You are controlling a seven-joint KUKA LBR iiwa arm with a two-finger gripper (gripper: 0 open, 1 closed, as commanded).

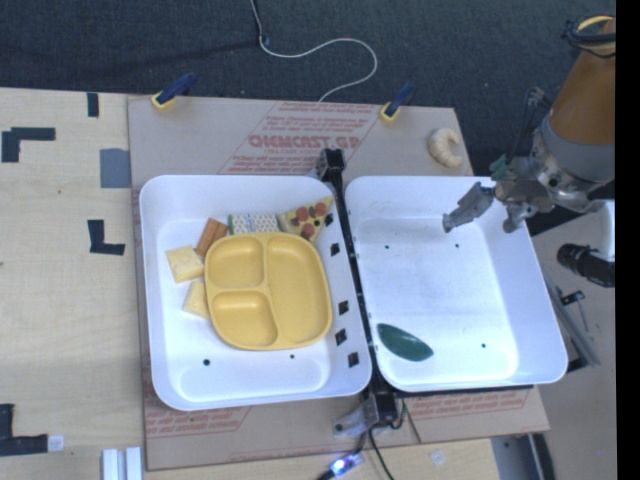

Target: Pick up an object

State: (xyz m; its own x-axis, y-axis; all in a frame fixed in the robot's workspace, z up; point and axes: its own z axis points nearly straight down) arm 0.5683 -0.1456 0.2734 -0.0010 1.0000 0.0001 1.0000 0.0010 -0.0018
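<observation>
The bench carries two shallow white bins side by side on a cardboard sheet point(300, 138). The left bin point(160, 368) holds a yellow divided plate point(268, 290) near its centre. Several small food-shaped pieces lie along the plate's far and left edges: a pale square cracker point(184, 263), a brown strip point(210, 235), and a pizza-like slice point(308, 216) toward the bin's far right corner. All of them lie touching or just beside the plate.

The right bin point(530, 368) contains one dark green flat object point(404, 343), lying near its near left corner.

The gripper point(487, 208) hangs over the far right part of the right bin, well apart from the green object. Its two fingers are spread wide, with nothing between them. The grey wrist and orange band point(590, 93) sit above the bin's far right edge.

A pale curved item point(447, 146) lies on the cardboard beyond the right bin. A white cable point(330, 48) loops across the dark floor farther back.
</observation>
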